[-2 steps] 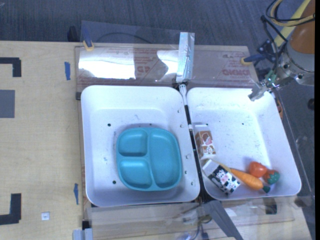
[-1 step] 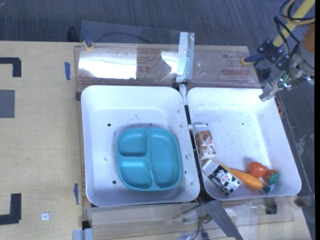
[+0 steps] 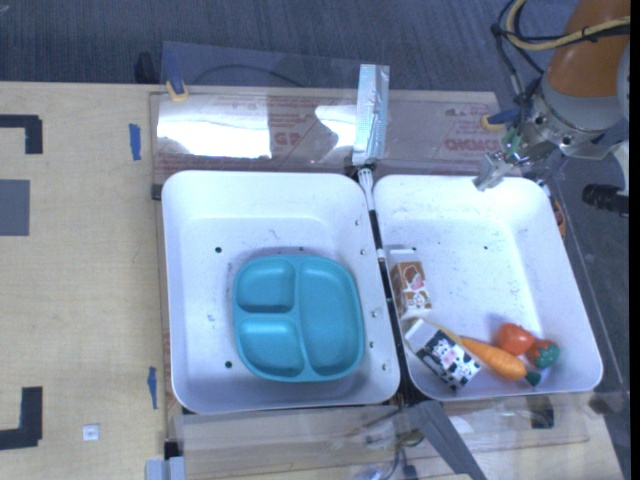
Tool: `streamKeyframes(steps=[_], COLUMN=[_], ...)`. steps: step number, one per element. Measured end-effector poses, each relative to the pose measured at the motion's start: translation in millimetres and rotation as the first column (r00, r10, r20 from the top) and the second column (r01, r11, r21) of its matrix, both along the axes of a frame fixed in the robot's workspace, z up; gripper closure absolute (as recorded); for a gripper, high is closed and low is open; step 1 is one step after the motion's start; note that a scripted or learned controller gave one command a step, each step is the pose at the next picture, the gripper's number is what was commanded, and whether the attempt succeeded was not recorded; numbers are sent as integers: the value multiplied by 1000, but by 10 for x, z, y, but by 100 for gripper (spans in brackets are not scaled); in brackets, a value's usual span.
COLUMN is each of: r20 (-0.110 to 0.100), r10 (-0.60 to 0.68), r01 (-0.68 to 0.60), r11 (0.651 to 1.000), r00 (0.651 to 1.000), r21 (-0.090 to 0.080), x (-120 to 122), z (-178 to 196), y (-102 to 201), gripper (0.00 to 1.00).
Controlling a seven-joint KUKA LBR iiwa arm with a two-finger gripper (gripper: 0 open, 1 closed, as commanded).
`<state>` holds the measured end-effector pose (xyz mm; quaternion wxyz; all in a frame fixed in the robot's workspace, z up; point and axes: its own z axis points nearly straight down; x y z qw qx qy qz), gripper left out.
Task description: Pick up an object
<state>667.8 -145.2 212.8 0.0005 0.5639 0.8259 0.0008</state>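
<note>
Gripper above right bin's far rim, grip unclear, carrot, tomato, black-and-white carton and small packet clustered near front, blue divided plate in left bin.

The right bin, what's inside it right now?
Inside the right bin: a small brown packet by its left wall, a black-and-white carton, a carrot and a tomato near the front. What lies beneath them is covered.
</note>
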Motion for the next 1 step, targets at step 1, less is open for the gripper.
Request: streamKeyframes(steps=[1], r20=[1], r10=[76], r01=[-76], r11=[997], r00=[997], r21=[2], x=[-366], z=[188], y=[1025], gripper=[100])
